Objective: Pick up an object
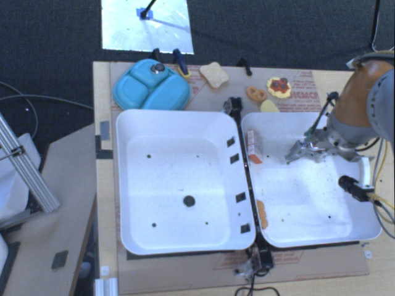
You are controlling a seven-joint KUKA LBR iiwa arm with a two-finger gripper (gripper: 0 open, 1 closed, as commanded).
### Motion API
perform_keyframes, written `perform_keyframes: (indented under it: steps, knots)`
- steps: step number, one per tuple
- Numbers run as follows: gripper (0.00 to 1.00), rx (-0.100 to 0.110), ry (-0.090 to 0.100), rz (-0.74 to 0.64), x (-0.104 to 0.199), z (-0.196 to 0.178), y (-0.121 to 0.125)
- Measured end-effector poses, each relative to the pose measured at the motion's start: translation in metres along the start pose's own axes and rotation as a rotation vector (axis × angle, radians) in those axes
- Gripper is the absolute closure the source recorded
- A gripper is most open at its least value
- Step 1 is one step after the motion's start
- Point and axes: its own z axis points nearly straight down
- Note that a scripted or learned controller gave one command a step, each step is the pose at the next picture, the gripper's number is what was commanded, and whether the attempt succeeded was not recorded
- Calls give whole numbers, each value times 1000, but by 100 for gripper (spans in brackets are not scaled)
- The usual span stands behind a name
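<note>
Pincer point(295, 155) hangs low over the right bin point(321, 227), and whether it is spread or pressed together I cannot tell. To its left, a red-and-white packet point(253, 148) stands lengthwise against that bin's left wall. An orange piece point(261, 214) lies farther down the same wall.

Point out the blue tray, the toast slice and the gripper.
blue tray point(151, 86): camera view, on its middle divider.
toast slice point(214, 74): camera view, centre of its top face.
gripper point(292, 156): camera view, at its fingertips.
</note>
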Motion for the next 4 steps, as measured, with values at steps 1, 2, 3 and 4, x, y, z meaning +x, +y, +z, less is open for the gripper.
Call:
perform_keyframes:
  steps: [1, 2, 3, 4]
  knots:
    - [0, 0, 2, 2, -33, 8, 62]
    - [0, -9, -3, 6, -33, 5, 6]
    - [0, 0, 0, 2, -32, 6, 62]
    - [0, -9, -4, 7, -31, 4, -27]
